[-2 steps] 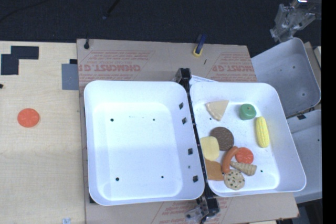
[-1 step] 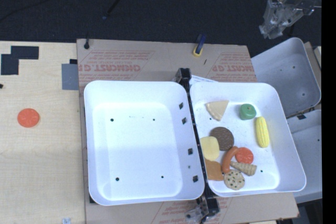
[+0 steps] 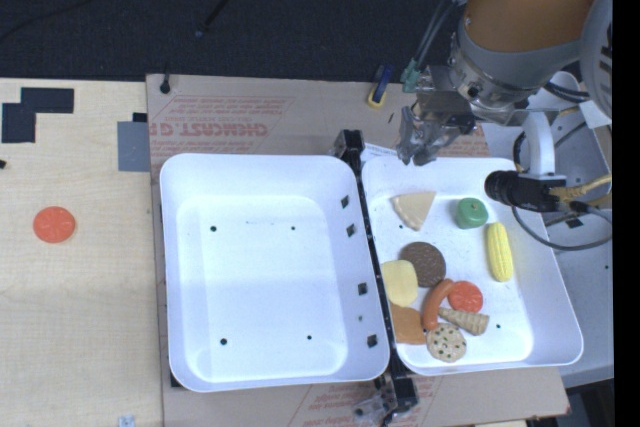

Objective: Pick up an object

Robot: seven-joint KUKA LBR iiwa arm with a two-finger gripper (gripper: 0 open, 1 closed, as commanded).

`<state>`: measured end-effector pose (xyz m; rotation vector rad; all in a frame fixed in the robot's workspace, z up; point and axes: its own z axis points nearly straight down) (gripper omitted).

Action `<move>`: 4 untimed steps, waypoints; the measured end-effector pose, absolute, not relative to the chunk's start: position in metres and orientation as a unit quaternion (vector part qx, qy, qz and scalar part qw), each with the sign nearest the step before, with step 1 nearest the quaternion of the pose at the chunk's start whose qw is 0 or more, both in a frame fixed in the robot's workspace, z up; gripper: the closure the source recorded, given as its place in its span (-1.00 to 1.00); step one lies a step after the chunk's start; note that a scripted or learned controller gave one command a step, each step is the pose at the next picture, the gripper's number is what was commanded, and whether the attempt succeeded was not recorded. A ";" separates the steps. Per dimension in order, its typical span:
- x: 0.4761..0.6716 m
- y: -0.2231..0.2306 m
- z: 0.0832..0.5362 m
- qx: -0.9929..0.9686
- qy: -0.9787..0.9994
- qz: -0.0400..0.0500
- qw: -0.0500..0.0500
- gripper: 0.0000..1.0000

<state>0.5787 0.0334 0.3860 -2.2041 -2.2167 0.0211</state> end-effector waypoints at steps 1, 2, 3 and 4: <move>0.645 0.052 0.434 -0.706 -0.708 -0.001 -0.002 1.00; 0.632 0.067 0.545 -0.706 -0.708 -0.004 -0.003 1.00; 0.634 0.092 0.537 -0.707 -0.708 0.001 0.001 1.00; 0.644 0.116 0.537 -0.706 -0.708 0.001 0.001 1.00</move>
